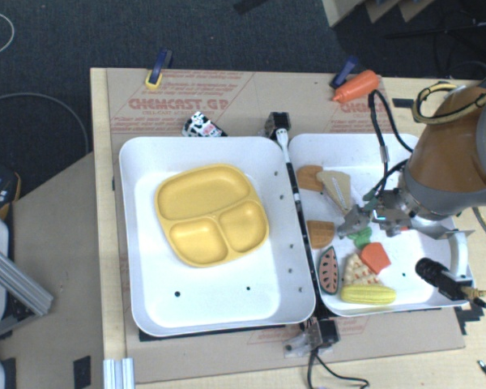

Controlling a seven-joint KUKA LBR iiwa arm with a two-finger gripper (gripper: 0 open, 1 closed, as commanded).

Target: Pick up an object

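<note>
The desk (105,217) carries two white bins side by side. The left bin (146,282) holds a yellow divided plate (211,215), with bare floor around it, most along the near edge. The right bin (413,294) holds crowded toy food. The arm (449,164) reaches in from the right; its hand (364,220) hangs low over the bin's middle, and whether it grips anything cannot be told. A green piece (359,236) lies just beneath it, an orange-red block (375,258) just nearer, corn (368,296) by the near wall, a watermelon slice (330,269) by the left wall.
</note>
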